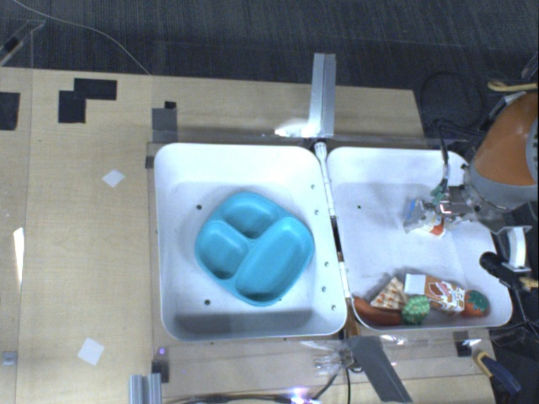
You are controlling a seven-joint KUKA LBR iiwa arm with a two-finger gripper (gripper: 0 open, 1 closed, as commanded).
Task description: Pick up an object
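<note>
Toys point(421, 301) lie unpicked at the right bin's point(370, 225) front edge while my gripper point(425, 213) hovers above, grip unclear.

This is a robotics lab, a test cell rather than any home or shop. A pale wooden worktop point(76, 251) carries two shallow white plastic bins point(168, 225) bolted side by side into a metal frame, with an upright aluminium bracket point(323, 95) standing at the seam between them. Black square markers point(84, 98) are stuck on the wood at the far left corner. Thin loose cables point(84, 32) trail across the dark grey carpet point(253, 15) beyond the worktop. A grey industrial robot arm with an orange band point(505, 154) reaches in from the right edge.
</note>
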